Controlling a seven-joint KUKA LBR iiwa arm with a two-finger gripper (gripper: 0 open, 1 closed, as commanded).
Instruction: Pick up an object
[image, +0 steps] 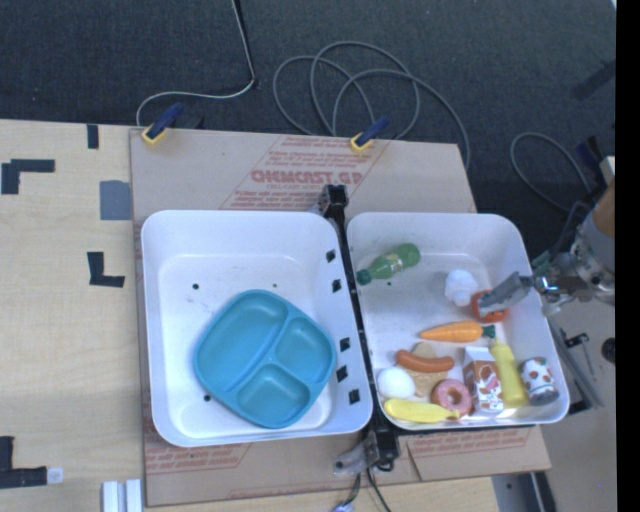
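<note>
The right bin (440, 228) holds several toy foods. A green bottle (389, 263) lies near its back left. A white piece (460, 287) sits beside a small red piece (491, 305). In front of them lie an orange carrot (452, 332), a hot dog (424, 361), a white egg (394, 382), a banana (412, 410), a pink donut (453, 396), a yellow bottle (506, 370) and a small can (539, 377). My gripper (502, 290) reaches in over the bin's right wall, its tip just above the red piece and right of the white piece.
The left bin (170, 240) holds a blue divided plate (264, 357). A black divider clip (334, 203) joins the bins at the back. Cables (340, 90) lie on the dark floor behind the cardboard sheet (290, 170).
</note>
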